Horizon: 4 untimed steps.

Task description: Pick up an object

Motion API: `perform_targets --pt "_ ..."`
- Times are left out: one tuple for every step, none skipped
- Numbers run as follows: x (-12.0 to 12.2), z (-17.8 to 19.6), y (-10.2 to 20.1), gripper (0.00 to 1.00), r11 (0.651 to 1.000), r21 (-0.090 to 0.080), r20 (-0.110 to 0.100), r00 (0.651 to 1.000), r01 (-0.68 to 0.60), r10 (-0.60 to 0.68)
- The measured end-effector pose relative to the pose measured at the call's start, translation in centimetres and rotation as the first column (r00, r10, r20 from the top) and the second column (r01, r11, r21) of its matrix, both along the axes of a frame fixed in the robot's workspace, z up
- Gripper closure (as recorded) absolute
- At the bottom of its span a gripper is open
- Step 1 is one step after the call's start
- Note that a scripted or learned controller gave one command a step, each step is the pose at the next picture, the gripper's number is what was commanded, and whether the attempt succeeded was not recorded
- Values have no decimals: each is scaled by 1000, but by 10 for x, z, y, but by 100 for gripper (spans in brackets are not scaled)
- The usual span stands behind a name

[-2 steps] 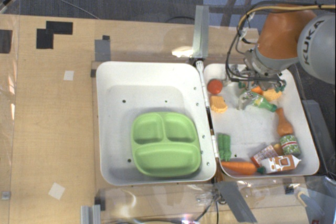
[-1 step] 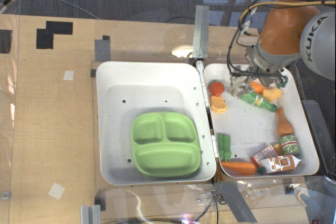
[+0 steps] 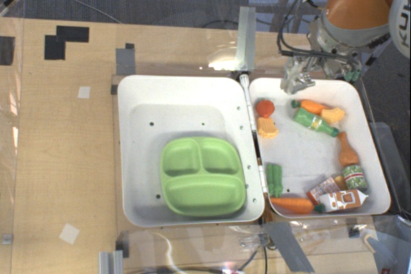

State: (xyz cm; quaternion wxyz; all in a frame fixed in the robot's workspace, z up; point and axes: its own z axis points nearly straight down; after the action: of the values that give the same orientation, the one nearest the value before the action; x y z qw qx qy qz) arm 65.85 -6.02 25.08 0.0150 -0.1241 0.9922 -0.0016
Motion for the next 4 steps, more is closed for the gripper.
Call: perform_targets --pt "12 51 23 100 986 3 -16 986 166 -166" --pt "-5 -22 -76 100 992 -2 -23 992 -128 127" --pt "-15 -135 -132 100 982 -6 -12 982 -191 191" --pt "-16 -138 -132 0 982 -4 -17 982 -190 190"
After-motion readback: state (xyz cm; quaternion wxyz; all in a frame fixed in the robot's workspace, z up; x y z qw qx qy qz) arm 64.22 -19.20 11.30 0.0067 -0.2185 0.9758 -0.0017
